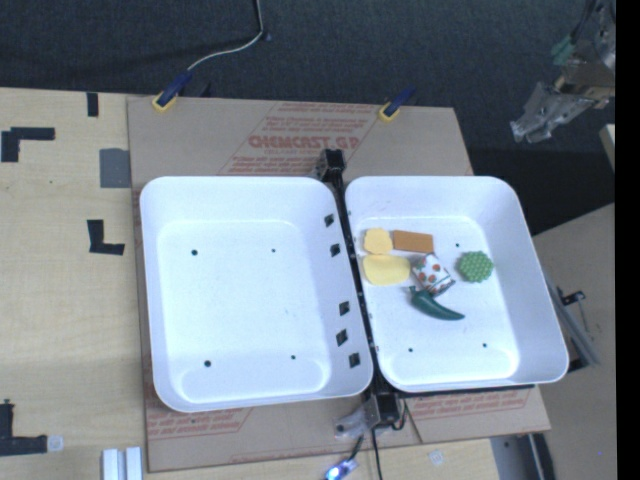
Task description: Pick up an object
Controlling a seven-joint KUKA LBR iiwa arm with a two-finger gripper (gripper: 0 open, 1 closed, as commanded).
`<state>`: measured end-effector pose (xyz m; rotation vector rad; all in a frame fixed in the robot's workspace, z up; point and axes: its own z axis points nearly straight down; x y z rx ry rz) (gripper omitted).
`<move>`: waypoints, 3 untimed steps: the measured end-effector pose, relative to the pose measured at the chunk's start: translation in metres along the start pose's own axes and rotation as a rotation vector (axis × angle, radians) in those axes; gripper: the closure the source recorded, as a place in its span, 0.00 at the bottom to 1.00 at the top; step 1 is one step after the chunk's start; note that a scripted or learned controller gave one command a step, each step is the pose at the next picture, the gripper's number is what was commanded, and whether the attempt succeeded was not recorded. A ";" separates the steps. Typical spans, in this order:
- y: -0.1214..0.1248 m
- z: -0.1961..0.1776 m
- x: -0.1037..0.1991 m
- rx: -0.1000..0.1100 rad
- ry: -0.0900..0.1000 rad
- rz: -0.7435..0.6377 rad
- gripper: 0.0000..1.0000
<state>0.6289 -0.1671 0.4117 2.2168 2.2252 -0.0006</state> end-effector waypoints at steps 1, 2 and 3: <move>0.041 -0.122 -0.031 -0.014 -0.006 0.002 1.00; -0.020 0.107 0.015 0.019 0.006 0.003 1.00; 0.042 -0.010 -0.019 -0.014 -0.005 0.002 1.00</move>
